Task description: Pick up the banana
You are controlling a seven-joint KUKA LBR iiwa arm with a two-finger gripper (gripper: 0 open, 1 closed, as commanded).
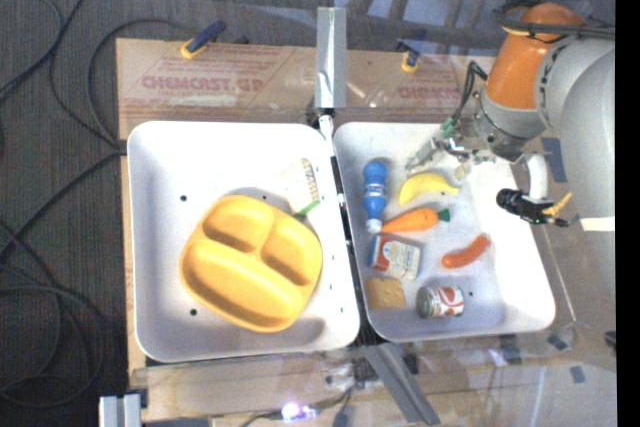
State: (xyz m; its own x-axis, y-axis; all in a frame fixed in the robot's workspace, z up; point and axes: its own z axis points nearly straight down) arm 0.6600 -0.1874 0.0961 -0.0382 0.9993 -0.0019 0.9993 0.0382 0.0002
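Two shallow white bins sit side by side on the brown bench (150,85). The left white bin (160,165) holds a big yellow plastic tray with three dips (252,261), and a small green and white stick thing (308,195) lies at its 1 o'clock.

The right white bin (520,305) holds many small things. The yellow curved banana (428,186) lies near the top middle of this bin. A blue and white bottle (374,187) lies just beside it at 9 o'clock. An orange carrot with a green end (412,220) lies right under the banana at 6 o'clock. A small red and white box (396,257) and a round brown cookie (385,292) sit lower down. A red and white tin can (441,301) lies at the bin's 6 o'clock, and a long red sausage shape (465,251) lies at the can's 1 o'clock.

The grey arm with the orange band (520,65) reaches in from 3 o'clock. Its end effector (440,153) is just above the banana, at the banana's 12 o'clock. Its fingers look spread a little apart, with nothing between them.
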